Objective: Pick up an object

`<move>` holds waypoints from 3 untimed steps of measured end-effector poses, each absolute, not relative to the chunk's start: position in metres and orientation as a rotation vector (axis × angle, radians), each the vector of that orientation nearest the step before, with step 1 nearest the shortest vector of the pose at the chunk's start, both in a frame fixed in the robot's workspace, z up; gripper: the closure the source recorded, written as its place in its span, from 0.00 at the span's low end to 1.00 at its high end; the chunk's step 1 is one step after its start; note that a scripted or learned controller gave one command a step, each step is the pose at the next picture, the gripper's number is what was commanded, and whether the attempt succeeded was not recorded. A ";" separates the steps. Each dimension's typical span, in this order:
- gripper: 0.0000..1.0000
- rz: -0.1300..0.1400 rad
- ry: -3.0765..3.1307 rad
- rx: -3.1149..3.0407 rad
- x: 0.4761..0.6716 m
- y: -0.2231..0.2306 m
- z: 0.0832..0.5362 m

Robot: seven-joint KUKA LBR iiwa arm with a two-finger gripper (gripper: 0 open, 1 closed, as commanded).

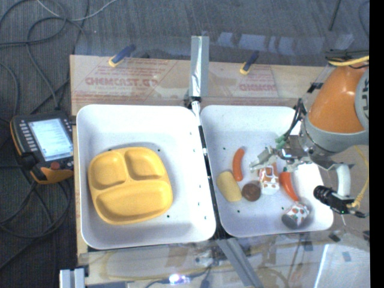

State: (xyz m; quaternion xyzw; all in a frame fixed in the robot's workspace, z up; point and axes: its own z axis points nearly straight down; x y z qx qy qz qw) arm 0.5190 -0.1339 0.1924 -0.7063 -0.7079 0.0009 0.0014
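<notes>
The right bin point(252, 122) holds several small items. An orange-red sausage shape point(239, 162) lies near its middle, with a yellow oblong piece point(228, 186) and a brown round piece point(251, 191) just in front of it. A white and red carton point(268, 179) stands beside a red chili shape point(289, 185). A grey and checkered lump point(296, 215) rests at the front right corner. My gripper point(271, 156) hangs low over the bin, just behind the carton and to the right of the sausage. Nothing is visibly held.
The left bin point(120, 116) carries a yellow three-compartment plate point(130, 183). The arm's orange band point(339, 104) and grey wrist cover the right bin's far right side. A teach pendant point(45, 140) lies on the floor to the left. Clamps sit on the board behind the bins.
</notes>
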 end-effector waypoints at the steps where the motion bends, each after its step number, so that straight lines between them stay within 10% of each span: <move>1: 0.00 -0.001 -2.097 -2.341 0.523 -0.178 0.096; 2: 1.00 -0.003 -2.097 -2.341 0.524 -0.178 0.106; 3: 1.00 0.005 -2.198 -2.244 0.558 -0.151 0.233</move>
